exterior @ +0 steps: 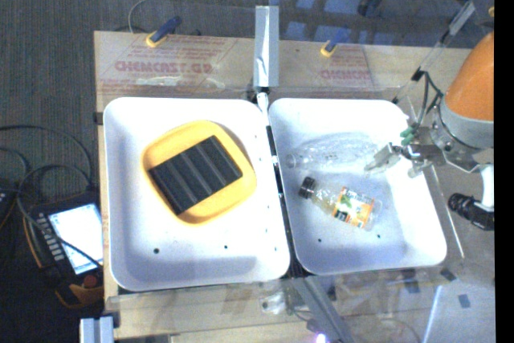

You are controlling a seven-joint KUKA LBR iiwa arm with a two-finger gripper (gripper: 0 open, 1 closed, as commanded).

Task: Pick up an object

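Nothing is lifted yet: my pincer (391, 157) hovers at the right of the frame over the right bin (422, 249), its grip impossible to judge, while the small bottle (344, 203) lies apart at lower centre-right, waiting to be grasped.

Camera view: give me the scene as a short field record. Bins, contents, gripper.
left bin: holds a yellow tray with a black ribbed insert, lying flat and turned at an angle
right bin: holds a small bottle on its side, dark cap toward the left bin, and a clear plastic bag behind it
gripper: over the right bin near its right wall, next to the bag, nothing seen between its fingers
bottle and tray: untouched
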